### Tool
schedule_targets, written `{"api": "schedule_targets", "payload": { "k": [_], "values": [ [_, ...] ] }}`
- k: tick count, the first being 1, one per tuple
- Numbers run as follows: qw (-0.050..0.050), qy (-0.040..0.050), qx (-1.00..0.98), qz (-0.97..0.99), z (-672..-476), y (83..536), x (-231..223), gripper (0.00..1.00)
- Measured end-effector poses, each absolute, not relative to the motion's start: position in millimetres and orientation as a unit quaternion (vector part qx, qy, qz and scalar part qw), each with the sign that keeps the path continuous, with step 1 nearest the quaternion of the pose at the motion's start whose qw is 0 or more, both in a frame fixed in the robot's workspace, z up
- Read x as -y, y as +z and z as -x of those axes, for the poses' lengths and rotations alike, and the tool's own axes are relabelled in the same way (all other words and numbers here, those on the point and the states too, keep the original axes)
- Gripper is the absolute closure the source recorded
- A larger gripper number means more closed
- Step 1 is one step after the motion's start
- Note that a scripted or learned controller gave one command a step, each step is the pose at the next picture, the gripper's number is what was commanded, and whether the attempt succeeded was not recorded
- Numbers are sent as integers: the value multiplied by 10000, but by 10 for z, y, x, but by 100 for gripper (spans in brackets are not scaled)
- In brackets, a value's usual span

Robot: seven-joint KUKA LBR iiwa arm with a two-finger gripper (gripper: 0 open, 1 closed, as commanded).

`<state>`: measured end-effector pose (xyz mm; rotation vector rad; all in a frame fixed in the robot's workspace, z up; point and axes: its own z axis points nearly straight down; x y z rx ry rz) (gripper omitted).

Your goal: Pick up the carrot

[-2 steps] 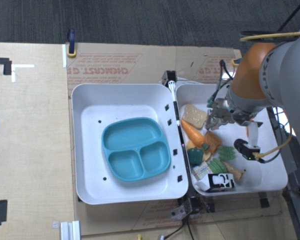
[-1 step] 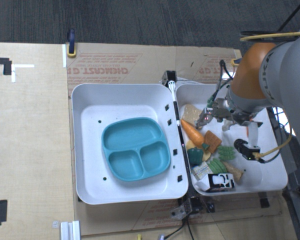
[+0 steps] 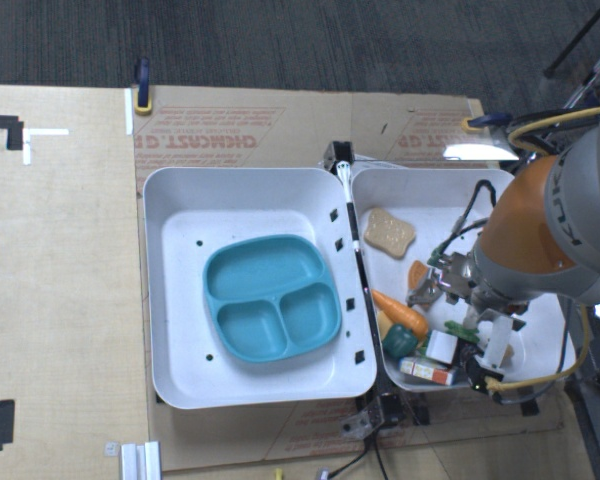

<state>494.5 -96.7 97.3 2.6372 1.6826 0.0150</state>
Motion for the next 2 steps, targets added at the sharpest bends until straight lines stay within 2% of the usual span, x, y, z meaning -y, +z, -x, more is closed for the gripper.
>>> {"api": "schedule_targets", "payload": {
  "k": [1,2],
  "values": [
    [77,90,-4323,-9017,-4858,975,1017,0],
    [70,82,-3333,-9427,-4843,972,1015,0]
  ]
}}
